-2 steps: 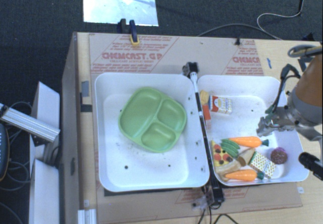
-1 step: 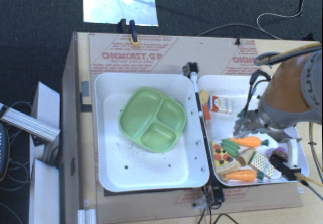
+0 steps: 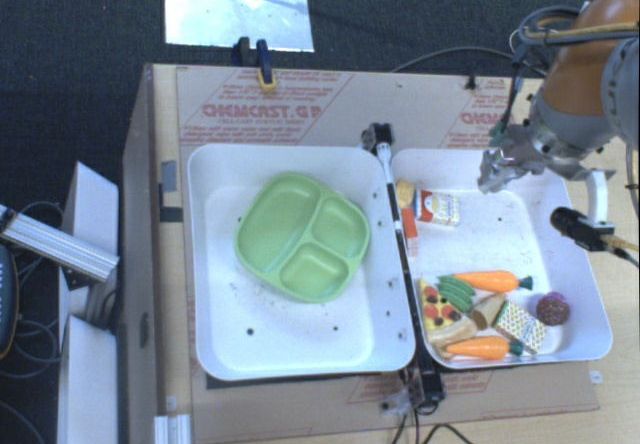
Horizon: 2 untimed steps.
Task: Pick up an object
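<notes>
The grey arm with its orange band reaches in from the right, and its two-finger gripper (image 3: 495,175) hangs over the upper right part of the right-hand shallow white bin (image 3: 590,332), near that bin's far rim; whether it is open or closed cannot be told from here, and nothing is seen in its grasp. The toys lie apart from it: a small white and orange carton (image 3: 438,208) lies near the divider in the bin's upper left, and along the near edge cluster a long orange carrot (image 3: 490,281), a green pea pod (image 3: 458,291), a pizza slice with red and dark dots (image 3: 436,308), a second orange carrot (image 3: 480,348), a patterned block (image 3: 521,325) and a dark purple round fruit (image 3: 552,309). The left-hand shallow white bin (image 3: 225,352) holds a pale green three-compartment plastic tray (image 3: 302,235), lying flat near its middle
</notes>
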Available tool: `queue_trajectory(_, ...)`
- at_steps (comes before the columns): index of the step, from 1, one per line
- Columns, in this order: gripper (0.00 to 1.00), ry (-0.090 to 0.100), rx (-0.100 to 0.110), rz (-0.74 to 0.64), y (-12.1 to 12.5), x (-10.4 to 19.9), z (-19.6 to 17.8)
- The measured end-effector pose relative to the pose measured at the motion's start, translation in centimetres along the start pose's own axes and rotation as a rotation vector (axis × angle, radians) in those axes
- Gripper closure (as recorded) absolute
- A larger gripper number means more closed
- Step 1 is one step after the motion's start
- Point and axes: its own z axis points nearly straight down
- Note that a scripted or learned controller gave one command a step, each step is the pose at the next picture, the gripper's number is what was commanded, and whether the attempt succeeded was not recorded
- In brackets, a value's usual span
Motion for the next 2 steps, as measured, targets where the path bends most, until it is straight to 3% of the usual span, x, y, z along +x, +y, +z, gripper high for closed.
queue_trajectory(1,1.00,0.001,0.006,0.002,-6.7,-0.5,3.1)
queue_trajectory(2,1.00,0.002,0.005,0.003,-12.9,1.7,1.8)
